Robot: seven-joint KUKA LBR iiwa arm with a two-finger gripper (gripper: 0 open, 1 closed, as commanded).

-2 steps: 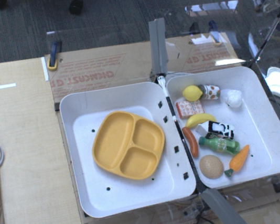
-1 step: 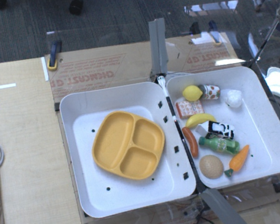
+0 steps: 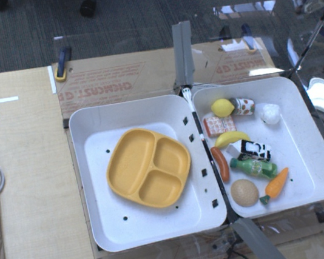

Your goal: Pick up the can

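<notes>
The can [image 3: 244,106] is small, white and red, and lies on its side near the back of the right bin [image 3: 310,132]. A yellow lemon [image 3: 222,107] touches its left end. A white ball [image 3: 269,114] rests just to its right, and a red and white packet [image 3: 219,125] lies in front of the lemon.
Further forward, the right bin also holds a banana [image 3: 231,139], a sausage [image 3: 221,164], a black and white carton [image 3: 255,150], a green bottle [image 3: 254,167], a brown roll [image 3: 244,192] and a carrot [image 3: 276,184]. The left bin [image 3: 104,227] holds a yellow divided plate [image 3: 149,168].
</notes>
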